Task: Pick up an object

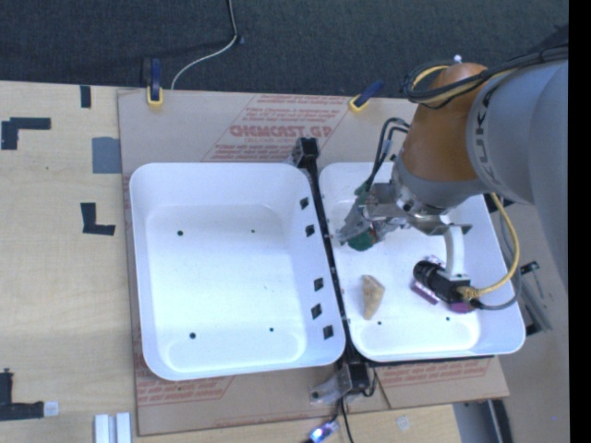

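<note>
My gripper (362,232) is hovering in the right bin (489,340), seemingly clamping a green object (362,242); a tan piece (372,296) is lying nearby.

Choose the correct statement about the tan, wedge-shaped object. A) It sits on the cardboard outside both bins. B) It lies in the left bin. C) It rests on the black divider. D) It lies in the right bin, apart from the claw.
D: the tan object lies on the right bin floor, with the claw above it in the view and not touching.

Two bins sit side by side on the surface (55,247); the right bin (416,340) holds a wedge-shaped lump (372,297) near its left wall
</note>
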`<move>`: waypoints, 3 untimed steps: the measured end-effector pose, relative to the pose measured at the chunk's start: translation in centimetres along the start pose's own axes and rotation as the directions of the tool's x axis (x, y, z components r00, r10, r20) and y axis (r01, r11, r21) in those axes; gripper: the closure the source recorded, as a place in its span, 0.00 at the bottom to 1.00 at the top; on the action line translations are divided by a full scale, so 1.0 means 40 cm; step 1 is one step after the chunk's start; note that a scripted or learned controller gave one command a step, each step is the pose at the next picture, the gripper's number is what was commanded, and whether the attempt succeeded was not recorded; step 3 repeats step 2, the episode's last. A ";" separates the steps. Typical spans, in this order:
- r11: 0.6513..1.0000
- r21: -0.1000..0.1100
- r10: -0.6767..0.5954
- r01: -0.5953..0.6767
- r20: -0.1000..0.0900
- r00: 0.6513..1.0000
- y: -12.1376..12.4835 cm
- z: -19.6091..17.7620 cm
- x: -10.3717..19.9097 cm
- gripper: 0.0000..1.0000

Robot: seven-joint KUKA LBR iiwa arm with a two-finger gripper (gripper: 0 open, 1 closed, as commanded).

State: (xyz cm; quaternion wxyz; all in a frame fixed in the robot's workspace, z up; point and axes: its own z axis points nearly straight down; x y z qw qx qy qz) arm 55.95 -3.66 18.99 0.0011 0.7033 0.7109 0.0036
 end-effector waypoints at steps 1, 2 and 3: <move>1.000 0.010 0.004 -0.004 0.002 1.000 -0.015 0.016 0.113 1.00; 1.000 0.006 0.002 -0.002 0.001 1.000 -0.053 -0.094 0.271 1.00; 1.000 0.006 0.002 -0.002 0.001 1.000 -0.053 -0.094 0.271 1.00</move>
